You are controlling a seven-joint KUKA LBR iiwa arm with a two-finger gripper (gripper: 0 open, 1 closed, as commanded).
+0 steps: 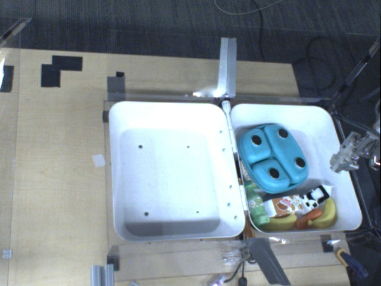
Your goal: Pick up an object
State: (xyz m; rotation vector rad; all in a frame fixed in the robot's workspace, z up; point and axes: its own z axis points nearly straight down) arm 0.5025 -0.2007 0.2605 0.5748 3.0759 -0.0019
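Note:
The right bin holds a large turquoise tray-like object with four rounded lobes, each with a dark hole. In front of it lies a heap: a small green packet, a printed carton with a black-and-white cow pattern, a yellow banana-shaped toy and a red piece. My gripper hangs at the right bin's right rim, to the right of the turquoise object and apart from it. Nothing shows in its grasp.
The left bin sits beside the right one, split from it by a thin rim. A metal post stands behind the bins. Black tape marks lie on the wooden bench at the far left.

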